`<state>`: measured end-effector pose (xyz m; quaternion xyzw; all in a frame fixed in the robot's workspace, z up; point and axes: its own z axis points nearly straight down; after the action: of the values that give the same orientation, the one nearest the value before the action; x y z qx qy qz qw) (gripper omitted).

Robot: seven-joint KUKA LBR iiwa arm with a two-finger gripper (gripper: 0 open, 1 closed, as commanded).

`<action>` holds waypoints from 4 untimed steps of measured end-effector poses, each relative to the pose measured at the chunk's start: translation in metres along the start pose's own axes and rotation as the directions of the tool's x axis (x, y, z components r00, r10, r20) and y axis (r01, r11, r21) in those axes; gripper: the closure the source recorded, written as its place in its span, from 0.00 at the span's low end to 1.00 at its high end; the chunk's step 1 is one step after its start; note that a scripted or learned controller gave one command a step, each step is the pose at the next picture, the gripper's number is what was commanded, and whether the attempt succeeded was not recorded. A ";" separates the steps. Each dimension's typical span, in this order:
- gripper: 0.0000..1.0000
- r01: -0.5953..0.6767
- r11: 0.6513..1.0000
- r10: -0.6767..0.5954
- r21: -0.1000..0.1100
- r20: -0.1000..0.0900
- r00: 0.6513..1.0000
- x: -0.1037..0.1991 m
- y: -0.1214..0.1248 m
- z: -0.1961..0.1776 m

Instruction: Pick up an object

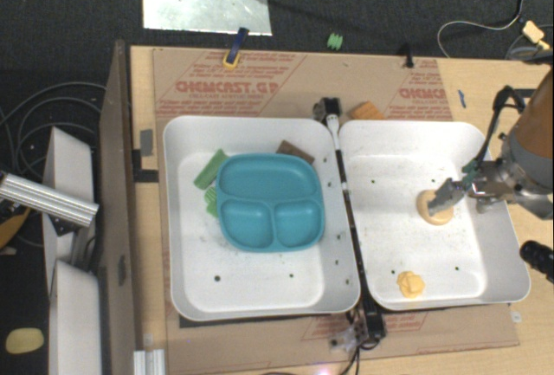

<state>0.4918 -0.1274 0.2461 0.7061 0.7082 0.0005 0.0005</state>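
Tan disc [435,210]: round, flat, pale tan, lying on the floor of the right bin [381,148], a little toward 3 o'clock of that bin's centre. Gripper [443,195]: directly over the disc, its grey fingers overlapping the disc's upper edge; whether the fingers are parted or closed, and whether they grip anything, cannot be told from this angle. Arm [528,161]: enters from 3 o'clock. Yellow lump [410,283]: same bin, toward 6 o'clock of the disc, well apart from it. Left bin [186,278]: holds a blue compartment tray [268,202] at its centre; green pieces [209,170] at the tray's 9 to 10 o'clock edge, a brown block [296,151] at its 1 o'clock edge. Orange piece [367,112]: on the bench outside the bins, at 12 o'clock, near where they meet.
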 end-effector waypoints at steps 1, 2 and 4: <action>0.00 -0.005 1.000 0.005 0.003 0.001 1.000 -0.058 0.037 0.084; 0.00 0.001 1.000 -0.001 -0.006 0.007 1.000 -0.045 0.072 0.161; 1.00 0.001 1.000 -0.001 -0.009 0.005 1.000 -0.067 0.098 0.060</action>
<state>0.5904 -0.1946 0.1866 0.7057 0.7085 0.0020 0.0052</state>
